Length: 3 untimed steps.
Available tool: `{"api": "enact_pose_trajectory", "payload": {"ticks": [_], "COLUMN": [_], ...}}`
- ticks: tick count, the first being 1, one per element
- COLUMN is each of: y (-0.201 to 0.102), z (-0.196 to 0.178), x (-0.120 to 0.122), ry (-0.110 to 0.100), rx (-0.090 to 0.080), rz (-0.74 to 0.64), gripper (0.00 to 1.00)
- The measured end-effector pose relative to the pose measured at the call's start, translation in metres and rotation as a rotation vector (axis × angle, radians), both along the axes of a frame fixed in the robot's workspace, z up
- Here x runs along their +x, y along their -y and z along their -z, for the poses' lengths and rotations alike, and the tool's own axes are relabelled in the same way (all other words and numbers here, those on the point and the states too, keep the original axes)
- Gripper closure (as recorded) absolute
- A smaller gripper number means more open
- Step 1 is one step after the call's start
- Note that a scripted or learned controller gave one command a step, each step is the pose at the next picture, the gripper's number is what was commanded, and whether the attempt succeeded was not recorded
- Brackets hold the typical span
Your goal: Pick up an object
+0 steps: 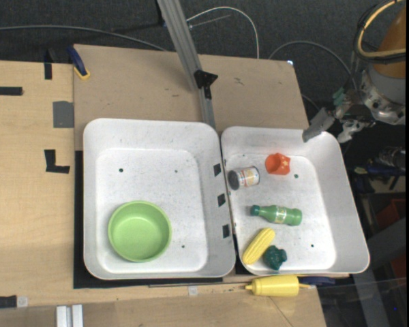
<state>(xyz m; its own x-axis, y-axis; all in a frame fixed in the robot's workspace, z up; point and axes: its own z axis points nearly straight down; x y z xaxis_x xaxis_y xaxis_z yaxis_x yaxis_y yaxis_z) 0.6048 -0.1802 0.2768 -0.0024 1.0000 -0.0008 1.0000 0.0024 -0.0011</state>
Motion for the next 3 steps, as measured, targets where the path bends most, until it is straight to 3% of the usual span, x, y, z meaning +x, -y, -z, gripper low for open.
{"api": "enact_pose_trajectory", "payload": {"ticks": [1, 3], "y": [0.0, -0.007], "z": [0.0, 0.091], "x": [0.0, 0.008], "ry": [0.0, -0.004], "rx": [0.0, 0.0], "rz": [0.0, 0.0], "gripper": [0.0, 0.0]}}
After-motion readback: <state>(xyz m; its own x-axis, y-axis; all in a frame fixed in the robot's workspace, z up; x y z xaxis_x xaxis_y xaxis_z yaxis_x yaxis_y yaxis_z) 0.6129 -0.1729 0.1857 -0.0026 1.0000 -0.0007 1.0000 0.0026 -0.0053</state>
